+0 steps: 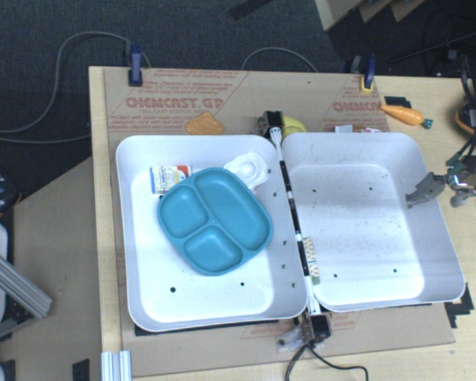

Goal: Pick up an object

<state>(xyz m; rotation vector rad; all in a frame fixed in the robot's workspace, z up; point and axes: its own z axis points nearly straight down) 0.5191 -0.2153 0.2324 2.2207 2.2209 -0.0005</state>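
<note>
**My gripper at the right rim, the plate in the left bin**

The bench (182,94) is the biggest thing under me, a pale board with red lettering along its far side and two blue clamps at the far edge. On it sit two shallow white bins side by side, touching along the middle.

The left bin (155,288) holds everything loose. A blue divided plate (213,219) with three compartments lies flat in its far half, turned at a slant. A small white cup-like piece (247,167) peeks out from behind the plate's far right edge, touching or nearly touching it. A small white packet with red and blue print (166,176) lies at the plate's far left, partly tucked under its rim.

The right bin (357,244) shows its speckled white floor.

My gripper (428,187) is at the right rim of the right bin, well apart from the plate. It is small and dim at the edge of view, and I cannot tell whether it is released or clenched; I see nothing in it.

Behind the bins on the bench lie an orange lump (204,123) on the left, a yellow-green thing (292,125) near the middle seam, and a small carrot-like toy (403,115) at far right.
</note>
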